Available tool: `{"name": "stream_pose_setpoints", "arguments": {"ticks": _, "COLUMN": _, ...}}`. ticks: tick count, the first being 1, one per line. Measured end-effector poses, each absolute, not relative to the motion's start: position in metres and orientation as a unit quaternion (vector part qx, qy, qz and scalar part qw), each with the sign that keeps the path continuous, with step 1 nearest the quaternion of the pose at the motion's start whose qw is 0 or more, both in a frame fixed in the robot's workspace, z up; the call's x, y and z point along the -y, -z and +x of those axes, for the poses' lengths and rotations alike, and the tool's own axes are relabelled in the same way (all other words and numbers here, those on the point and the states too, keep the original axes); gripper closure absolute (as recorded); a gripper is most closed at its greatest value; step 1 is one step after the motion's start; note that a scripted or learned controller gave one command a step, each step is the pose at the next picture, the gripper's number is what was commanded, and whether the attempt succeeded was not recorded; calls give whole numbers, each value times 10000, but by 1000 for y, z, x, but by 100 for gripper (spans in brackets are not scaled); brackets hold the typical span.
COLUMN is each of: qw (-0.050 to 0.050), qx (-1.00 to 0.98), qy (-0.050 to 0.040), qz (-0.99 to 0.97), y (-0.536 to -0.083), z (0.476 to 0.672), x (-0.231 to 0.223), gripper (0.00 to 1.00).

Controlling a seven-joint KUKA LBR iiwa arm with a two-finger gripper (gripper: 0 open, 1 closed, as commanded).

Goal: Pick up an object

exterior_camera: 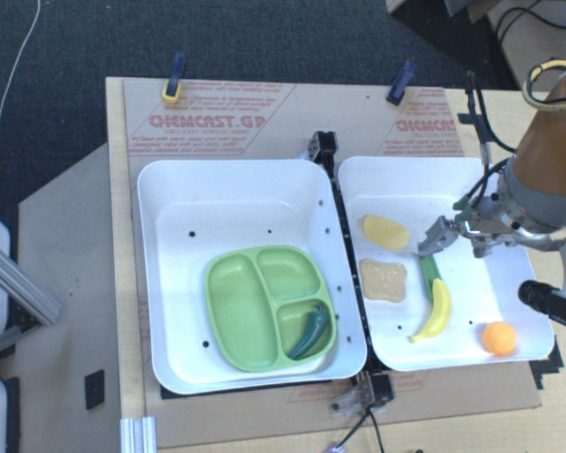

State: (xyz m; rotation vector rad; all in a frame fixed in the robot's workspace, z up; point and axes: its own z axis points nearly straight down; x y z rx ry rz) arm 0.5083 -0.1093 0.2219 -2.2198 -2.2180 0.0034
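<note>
A: Where's your gripper [438, 238] rn?

B: Over the right bin [453, 173], fingers apart, nothing between them, just above the green stick [429, 274] by the banana [436, 311].

A: Why there?

B: Prob lining up your pick; both lie loose, easy reach.

KUKA arm [547, 163]: broad orange band above grey wrist housing. Black cables loop along upper side. Metallic grey two-finger gripper [436, 237] with angular linkages. Black cylindrical fitting [545, 300] juts below wrist.
</note>
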Motion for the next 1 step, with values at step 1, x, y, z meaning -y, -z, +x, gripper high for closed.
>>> {"name": "stream_pose_setpoints", "arguments": {"ticks": 1, "qw": 30, "qx": 7068, "qy": -16, "qz": -7074, "y": -179, "z": 510, "x": 109, "gripper": 0}}
